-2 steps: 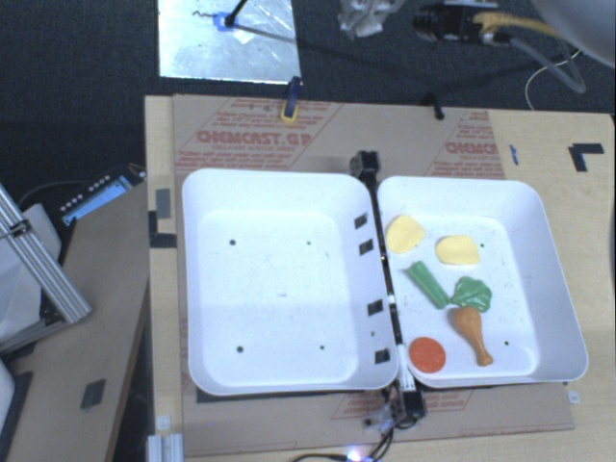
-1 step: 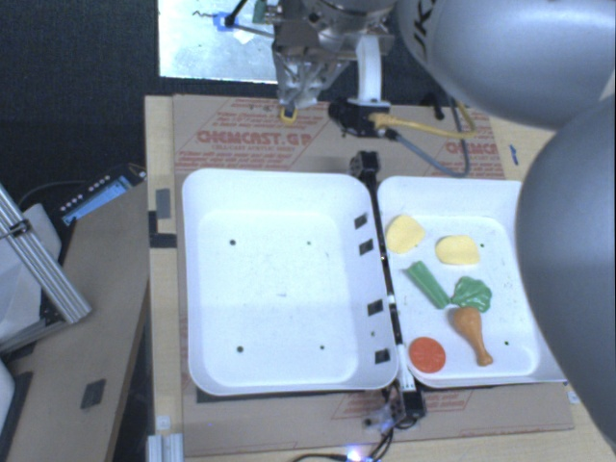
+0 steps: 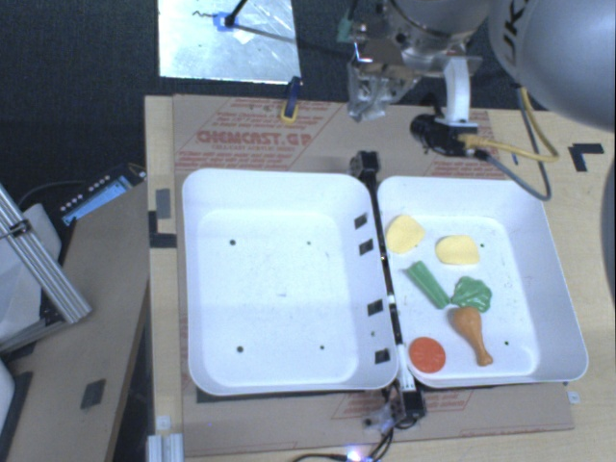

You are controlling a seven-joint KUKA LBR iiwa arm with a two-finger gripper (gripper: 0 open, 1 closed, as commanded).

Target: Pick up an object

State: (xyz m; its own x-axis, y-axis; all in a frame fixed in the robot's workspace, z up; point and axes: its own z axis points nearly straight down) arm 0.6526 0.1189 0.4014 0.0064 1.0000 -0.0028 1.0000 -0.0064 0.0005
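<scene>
The arm's hand (image 3: 369,99) hangs above the counter (image 3: 539,152), beyond the far edge of the right bin (image 3: 553,287) and near the corner where that bin meets the left bin (image 3: 279,277). It carries nothing, and whether it is released or clenched I cannot tell; it is a pale, blurred shape under the wrist.

Everything worth picking lies in the right bin, so any target sits toward me from the hand and a little to its right. Nearest the bin's far wall are two yellow pieces, the first yellow piece (image 3: 405,233) by the divider and the second yellow piece (image 3: 457,250) further in. Past them lie a green stick (image 3: 425,284), its long axis running slantwise from the divider toward the bin's middle, a leafy green piece (image 3: 473,294), a drumstick (image 3: 471,331) pointing at the near wall, and a red disc (image 3: 427,355) by the near wall.

The upper arm is cut off at the top, and a yellow cable (image 3: 510,152) trails over the bin's far rim.
</scene>
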